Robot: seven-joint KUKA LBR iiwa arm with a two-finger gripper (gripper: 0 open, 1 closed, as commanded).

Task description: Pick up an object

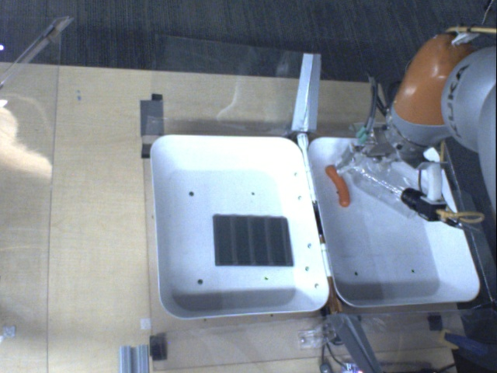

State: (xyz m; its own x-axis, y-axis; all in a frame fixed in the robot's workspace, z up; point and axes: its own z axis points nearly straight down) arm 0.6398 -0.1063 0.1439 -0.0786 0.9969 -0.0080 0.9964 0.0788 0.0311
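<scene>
Bench (85, 231): we are looking down on a pale wood top that is carrying two white bins side by side.
Left bin (233, 162): we are seeing it lying on the bench with a dark ribbed pad (252, 240) resting flat on its floor, slightly below centre.
Right bin (404, 263): we are seeing it sitting just beside the left bin, their rims nearly touching along a shared edge.
Arm (458, 92): we are seeing it reaching in from the right, its orange band sitting above the wrist, over the upper right corner of the right bin.
Gripper (365, 158): we are seeing it hanging over the upper part of the right bin, near the sausage; we cannot tell how it is set, and nothing visible is lying between its tips.
Sausage (338, 186): we are seeing this small orange-red piece lying on the floor of the right bin, near its upper left corner, close to the shared edge.
</scene>
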